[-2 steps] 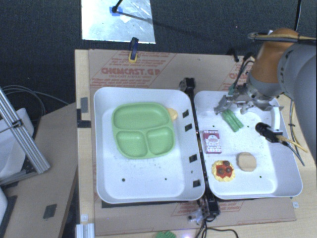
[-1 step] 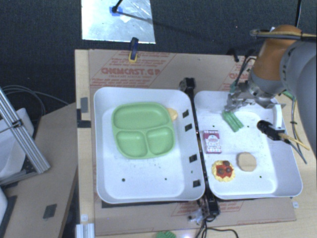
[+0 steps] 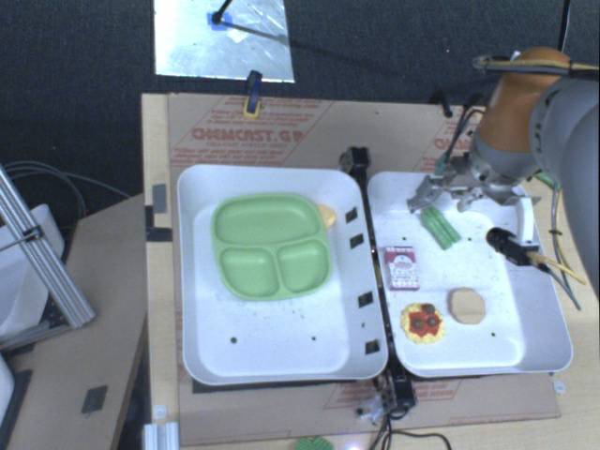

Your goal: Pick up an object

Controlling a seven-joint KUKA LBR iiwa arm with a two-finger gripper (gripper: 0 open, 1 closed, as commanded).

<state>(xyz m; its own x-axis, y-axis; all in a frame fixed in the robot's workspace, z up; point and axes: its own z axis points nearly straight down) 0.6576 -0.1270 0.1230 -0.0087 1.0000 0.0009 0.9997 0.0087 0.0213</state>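
In the right bin (image 3: 539,331) a green stick-shaped object (image 3: 439,227) lies near the back left. My gripper (image 3: 442,198) hangs just over its far end, open, with nothing held between its fingers. Nearer the front lie a red and white carton (image 3: 401,267), a small toy pizza (image 3: 423,322) and a tan round cookie (image 3: 466,306), all apart from the gripper.
The left bin (image 3: 272,350) holds a green divided plate (image 3: 272,247), with a small yellow thing (image 3: 326,216) peeking out at the plate's right rim. A black divider with clips (image 3: 366,251) runs between the bins. The arm (image 3: 520,111) comes in from the upper right.
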